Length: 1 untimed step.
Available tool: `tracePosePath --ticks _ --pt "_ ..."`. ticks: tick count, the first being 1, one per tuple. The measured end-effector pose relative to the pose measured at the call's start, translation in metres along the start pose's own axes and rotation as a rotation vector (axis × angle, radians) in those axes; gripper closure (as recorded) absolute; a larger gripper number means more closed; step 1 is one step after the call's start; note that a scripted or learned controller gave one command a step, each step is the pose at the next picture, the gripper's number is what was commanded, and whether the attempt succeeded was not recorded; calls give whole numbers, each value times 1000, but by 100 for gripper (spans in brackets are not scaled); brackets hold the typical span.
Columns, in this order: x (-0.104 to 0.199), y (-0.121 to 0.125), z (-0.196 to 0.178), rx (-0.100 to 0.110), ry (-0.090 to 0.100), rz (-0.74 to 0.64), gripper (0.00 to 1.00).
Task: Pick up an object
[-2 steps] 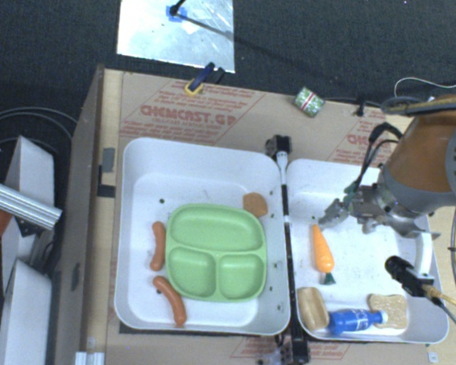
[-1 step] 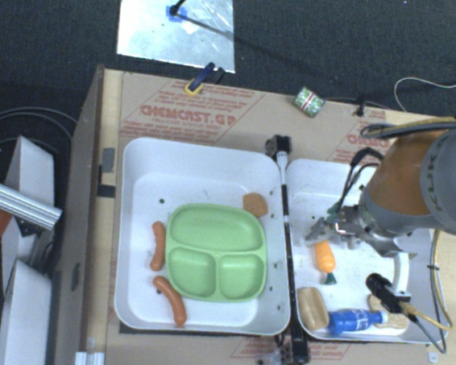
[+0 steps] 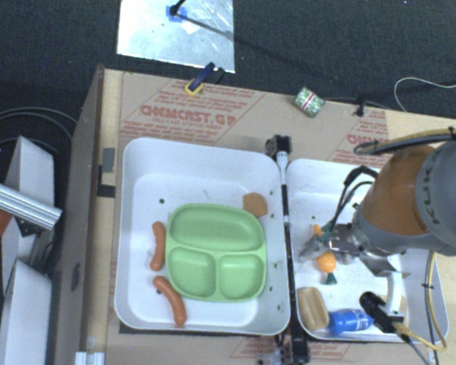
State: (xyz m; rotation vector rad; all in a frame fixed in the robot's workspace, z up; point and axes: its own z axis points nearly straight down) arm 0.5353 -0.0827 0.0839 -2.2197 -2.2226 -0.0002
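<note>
Bare left bin floor [image 3: 195, 184] beyond green tray [image 3: 217, 249].

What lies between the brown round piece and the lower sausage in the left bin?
The green divided plate lies there, seen in the camera view.

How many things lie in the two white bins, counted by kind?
green divided plate: 1
sausages: 2
brown round piece: 1
tan bread roll: 1
small orange ball: 1
blue object: 1
Total: 7
</note>
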Motion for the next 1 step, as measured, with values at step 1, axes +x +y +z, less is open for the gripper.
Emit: tracePosePath --ticks 1 --pt "0 1 -11 -3 0 0 100"
